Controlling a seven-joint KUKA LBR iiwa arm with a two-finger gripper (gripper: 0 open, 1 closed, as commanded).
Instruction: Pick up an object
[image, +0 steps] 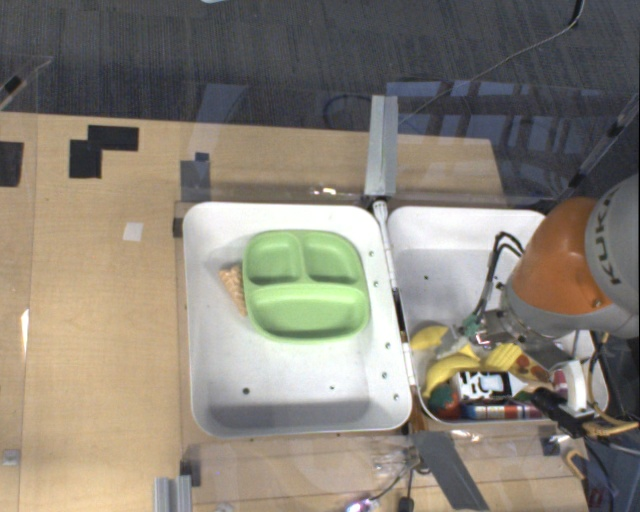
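Observation:
The arm's orange band and grey wrist hang over the right bin. Below the wrist, my gripper sits low among a pile of small objects at the bin's front. A yellow banana lies just left of it, and a second yellow piece curves below that. A black-and-white box and a red marker lie along the front wall. The wrist hides the fingertips.
The left bin holds a green divided plate with a tan textured object tucked under its left edge. A metal post stands behind the wall between the bins. Cables run along the arm at right.

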